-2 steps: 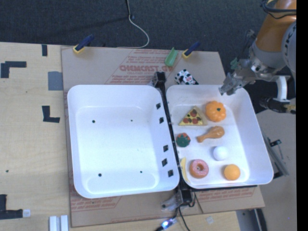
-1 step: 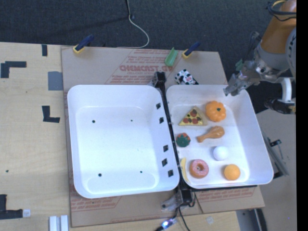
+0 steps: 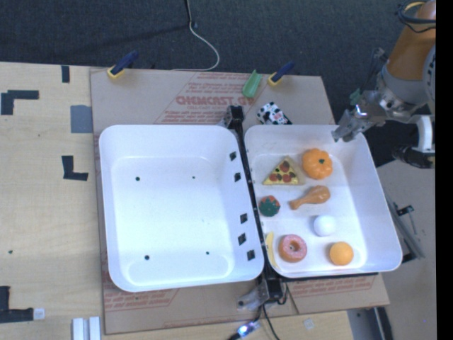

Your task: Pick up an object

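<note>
Starting at your far left, the wooden bench [image 3: 42, 211] carries a few dark tape marks, and a sheet of brown cardboard [image 3: 205, 105] lies over it under both bins. The left bin [image 3: 113, 190] sits on that cardboard, its white floor showing only a few small dark dots. A row of black clips [image 3: 243, 218] runs down the seam where it meets the right bin [image 3: 379, 211]. Above the bins you have a blue-and-yellow clamp [image 3: 122, 64] at the cardboard's upper left corner, a green clamp [image 3: 251, 84] and a second blue-and-yellow clamp [image 3: 281, 71] near the top middle, and a small black-and-white patterned toy [image 3: 272, 113] lying on the cardboard just outside the right bin's upper rim. Inside the right bin, moving rightward, you will find a green round piece [image 3: 269, 205] close to the seam, a pizza slice [image 3: 284, 172] above it, a pink donut [image 3: 292, 247] near the lower edge, a drumstick [image 3: 311, 197] in the middle, a small pumpkin [image 3: 317, 163] toward the top, a white ball [image 3: 324, 225] below the drumstick, and an orange ball [image 3: 341, 253] at the lower right. All of them lie apart from the gripper [image 3: 345, 132], which hangs over the bin's upper right corner with nothing between its fingers; whether it is released or clenched you cannot tell from here.
</note>
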`<state>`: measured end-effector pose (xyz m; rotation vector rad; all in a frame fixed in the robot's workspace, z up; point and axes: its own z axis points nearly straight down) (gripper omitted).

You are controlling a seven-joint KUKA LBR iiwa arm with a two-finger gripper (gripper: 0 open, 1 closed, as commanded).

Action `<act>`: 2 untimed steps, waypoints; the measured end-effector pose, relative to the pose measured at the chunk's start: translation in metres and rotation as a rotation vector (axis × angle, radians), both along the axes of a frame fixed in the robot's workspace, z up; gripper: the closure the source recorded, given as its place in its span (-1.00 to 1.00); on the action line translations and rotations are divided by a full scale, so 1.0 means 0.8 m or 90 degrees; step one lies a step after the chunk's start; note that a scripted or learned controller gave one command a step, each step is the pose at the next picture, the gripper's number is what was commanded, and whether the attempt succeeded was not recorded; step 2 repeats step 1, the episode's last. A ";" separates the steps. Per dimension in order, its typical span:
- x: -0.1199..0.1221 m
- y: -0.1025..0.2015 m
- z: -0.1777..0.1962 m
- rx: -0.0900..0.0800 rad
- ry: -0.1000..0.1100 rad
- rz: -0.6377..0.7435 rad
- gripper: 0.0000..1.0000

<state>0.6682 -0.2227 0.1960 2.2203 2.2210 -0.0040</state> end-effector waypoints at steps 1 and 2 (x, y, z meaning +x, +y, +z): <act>-0.010 0.035 0.305 -0.002 -0.013 0.002 1.00; -0.010 0.035 0.305 -0.002 -0.013 0.002 1.00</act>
